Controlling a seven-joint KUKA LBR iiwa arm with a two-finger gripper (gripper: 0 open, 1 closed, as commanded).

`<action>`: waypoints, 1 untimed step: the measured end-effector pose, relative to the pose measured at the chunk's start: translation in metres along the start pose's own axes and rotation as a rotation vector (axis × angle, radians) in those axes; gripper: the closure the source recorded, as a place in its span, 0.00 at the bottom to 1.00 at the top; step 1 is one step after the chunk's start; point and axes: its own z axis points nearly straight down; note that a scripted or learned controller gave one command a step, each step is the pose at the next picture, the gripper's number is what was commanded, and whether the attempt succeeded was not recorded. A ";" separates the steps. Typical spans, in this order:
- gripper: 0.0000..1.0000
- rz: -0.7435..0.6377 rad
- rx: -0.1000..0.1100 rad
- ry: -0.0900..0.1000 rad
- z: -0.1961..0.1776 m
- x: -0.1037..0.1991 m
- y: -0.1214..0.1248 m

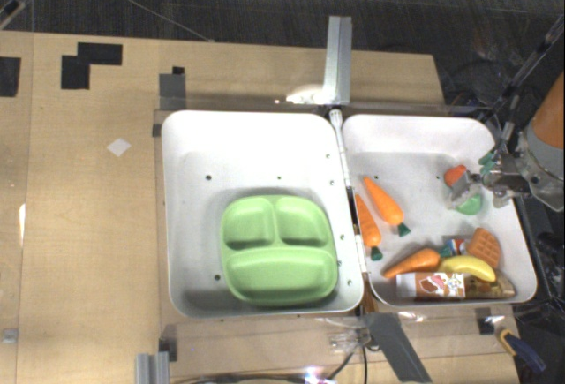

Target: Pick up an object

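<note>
Toys crowd the right bin [415, 139]; gripper [477, 184] sits near its right wall, finger state cannot be told, orange piece [455, 175] and green piece [470, 205] right at it: descend centred on one alone.

- green divided tray [278, 250] sits in left white bin [190, 144], toward its front
- right white bin [397, 135] touches left bin along a shared edge
- tan bench [79, 223] under both bins
- black squares [91, 63] on bench, back left
</note>
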 end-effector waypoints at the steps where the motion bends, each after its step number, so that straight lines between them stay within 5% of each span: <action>1: 0.00 0.066 -0.002 -0.001 0.120 -0.004 0.031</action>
